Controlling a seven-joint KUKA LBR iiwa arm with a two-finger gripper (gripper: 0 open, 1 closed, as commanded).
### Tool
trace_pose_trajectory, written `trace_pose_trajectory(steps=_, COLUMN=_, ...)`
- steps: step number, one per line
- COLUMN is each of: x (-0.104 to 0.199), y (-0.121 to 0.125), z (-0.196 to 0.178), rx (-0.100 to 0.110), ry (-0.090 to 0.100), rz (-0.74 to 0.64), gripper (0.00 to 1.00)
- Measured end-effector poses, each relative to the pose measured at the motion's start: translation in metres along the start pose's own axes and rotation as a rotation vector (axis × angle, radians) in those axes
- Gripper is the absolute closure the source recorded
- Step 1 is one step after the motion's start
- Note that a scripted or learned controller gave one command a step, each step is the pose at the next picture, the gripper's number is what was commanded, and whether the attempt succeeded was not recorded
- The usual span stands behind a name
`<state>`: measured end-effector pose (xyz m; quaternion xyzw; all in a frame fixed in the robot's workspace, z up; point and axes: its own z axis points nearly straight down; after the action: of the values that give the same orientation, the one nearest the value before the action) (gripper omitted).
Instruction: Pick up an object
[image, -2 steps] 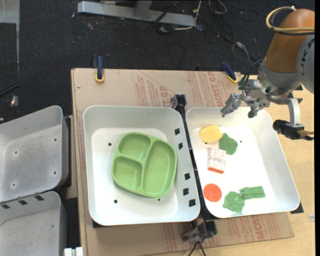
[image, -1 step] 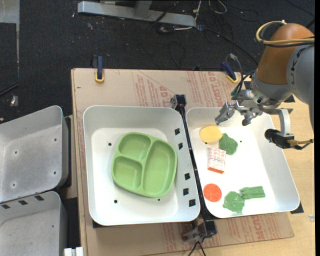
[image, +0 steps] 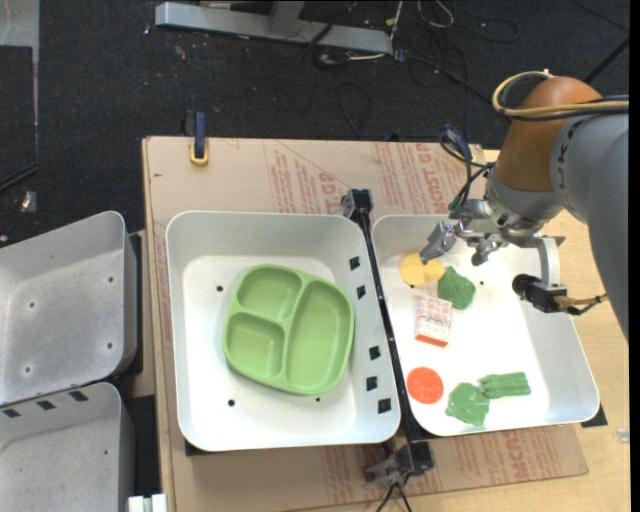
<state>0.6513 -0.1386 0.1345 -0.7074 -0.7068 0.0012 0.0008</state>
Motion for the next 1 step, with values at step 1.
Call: trace_pose_trajectory(steps=1, x=0.0008, y=0.0, z=0.0441, rx=-0.001, ry=0.001, rz=0.0, gripper=0.0)
